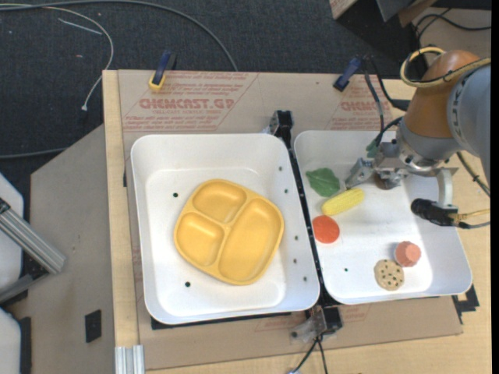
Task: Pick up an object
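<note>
Gripper (376, 171) hangs low over my right bin's (437, 287) back edge, fingers spread, holding nothing. Just beside it lie a yellow corn cob (343, 202) and a green leaf (323, 181), touching; closing there could catch both or neither.

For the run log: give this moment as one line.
gripper: over right bin, nothing seen held | nearest: corn cob, green leaf | left bin: yellow divided plate

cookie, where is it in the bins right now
In the camera view the cookie lies in the right bin near its front edge, just below and left of the pink piece and well right of the orange round piece.
</note>
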`<state>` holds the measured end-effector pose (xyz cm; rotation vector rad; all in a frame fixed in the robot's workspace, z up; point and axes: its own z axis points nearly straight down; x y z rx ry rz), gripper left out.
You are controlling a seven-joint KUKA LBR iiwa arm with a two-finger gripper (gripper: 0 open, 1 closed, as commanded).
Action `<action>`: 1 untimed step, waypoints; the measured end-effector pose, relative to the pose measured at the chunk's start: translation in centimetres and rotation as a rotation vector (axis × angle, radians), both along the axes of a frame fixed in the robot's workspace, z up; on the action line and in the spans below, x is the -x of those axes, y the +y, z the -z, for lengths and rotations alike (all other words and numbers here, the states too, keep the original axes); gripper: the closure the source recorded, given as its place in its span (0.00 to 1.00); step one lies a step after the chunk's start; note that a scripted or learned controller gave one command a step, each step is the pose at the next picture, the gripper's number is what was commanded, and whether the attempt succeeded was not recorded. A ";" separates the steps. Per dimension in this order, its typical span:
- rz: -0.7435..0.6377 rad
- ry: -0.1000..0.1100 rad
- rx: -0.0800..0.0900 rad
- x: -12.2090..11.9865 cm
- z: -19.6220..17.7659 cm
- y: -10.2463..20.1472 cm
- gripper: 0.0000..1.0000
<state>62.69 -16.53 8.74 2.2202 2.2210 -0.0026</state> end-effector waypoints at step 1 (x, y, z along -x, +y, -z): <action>0.000 -0.007 0.000 -0.2 -1.3 0.0 1.00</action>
